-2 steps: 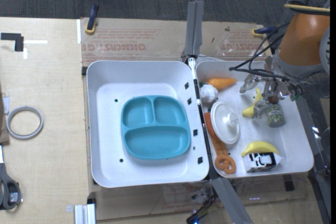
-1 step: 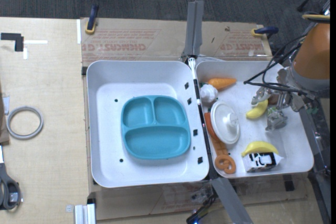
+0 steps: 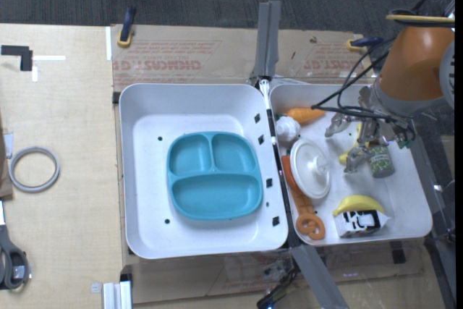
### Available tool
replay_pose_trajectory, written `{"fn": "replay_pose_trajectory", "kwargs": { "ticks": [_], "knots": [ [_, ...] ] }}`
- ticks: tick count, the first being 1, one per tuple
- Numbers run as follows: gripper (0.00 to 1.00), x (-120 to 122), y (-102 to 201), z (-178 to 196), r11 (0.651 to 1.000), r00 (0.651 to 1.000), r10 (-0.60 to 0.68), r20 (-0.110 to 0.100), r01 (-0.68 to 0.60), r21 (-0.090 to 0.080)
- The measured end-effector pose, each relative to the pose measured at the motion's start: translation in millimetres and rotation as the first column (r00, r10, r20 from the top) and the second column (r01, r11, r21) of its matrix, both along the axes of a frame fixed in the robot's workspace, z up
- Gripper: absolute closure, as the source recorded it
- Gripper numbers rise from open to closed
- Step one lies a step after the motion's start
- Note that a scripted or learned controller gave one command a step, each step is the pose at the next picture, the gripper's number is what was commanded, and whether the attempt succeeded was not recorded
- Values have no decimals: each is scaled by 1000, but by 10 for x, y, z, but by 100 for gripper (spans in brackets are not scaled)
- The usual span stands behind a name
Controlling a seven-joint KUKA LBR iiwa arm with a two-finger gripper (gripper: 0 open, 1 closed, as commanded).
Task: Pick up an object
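Gripper (image 3: 364, 143) low in right bin (image 3: 418, 192), jaws spread, nothing between them. Just beside: small can (image 3: 380, 161). Also inside: white lid (image 3: 312, 168), banana (image 3: 357, 203), carrot (image 3: 304, 113), pretzel (image 3: 311, 226). Left bin (image 3: 137, 155): blue divided plate (image 3: 215, 176).

Glossy smooth white plastic bins (image 3: 137, 177); matt turquoise plastic divided plate (image 3: 214, 176); pale wood-look bench (image 3: 65, 127); brown cardboard sheet (image 3: 181, 58) at the far side.
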State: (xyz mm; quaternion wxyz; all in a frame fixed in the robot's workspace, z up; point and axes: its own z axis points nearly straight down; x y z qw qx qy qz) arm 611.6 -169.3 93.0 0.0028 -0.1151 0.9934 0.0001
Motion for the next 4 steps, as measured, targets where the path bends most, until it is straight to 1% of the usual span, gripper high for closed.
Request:
{"fn": "replay_pose_trajectory", "kwargs": {
  "ticks": [1,2,3,4],
  "knots": [
    [0,-496,-525,-1,1000,1000,25,-2,-25,-1],
    [100,-476,-519,107,1000,1000,27,4,-27,-2],
    [0,-475,-516,107,1000,1000,27,4,-27,-2],
    [0,-293,-270,-3,996,996,-85,0,85,0]
  ]
}}
